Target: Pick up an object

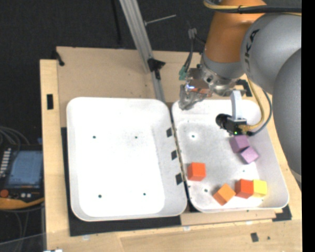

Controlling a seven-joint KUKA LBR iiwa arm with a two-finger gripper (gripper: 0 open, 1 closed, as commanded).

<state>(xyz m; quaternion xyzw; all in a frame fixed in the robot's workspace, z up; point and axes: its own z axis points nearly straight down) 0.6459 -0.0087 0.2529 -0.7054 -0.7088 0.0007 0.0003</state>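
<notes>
Wooden tabletop (52, 140) carries two white bins. Nearest in the right bin (270, 156) sit an orange block (224, 193), a red-orange block (244, 188) touching a yellow block (260, 187), then an orange cube (196, 171), then two purple blocks (244, 148). Farther back, the gripper (188, 100) hovers over the bin's far-left corner; whether its jaws are open, I cannot tell.

Tan bench (110, 72), 2 white bins (121, 156) side by side, seemingly touching
</notes>
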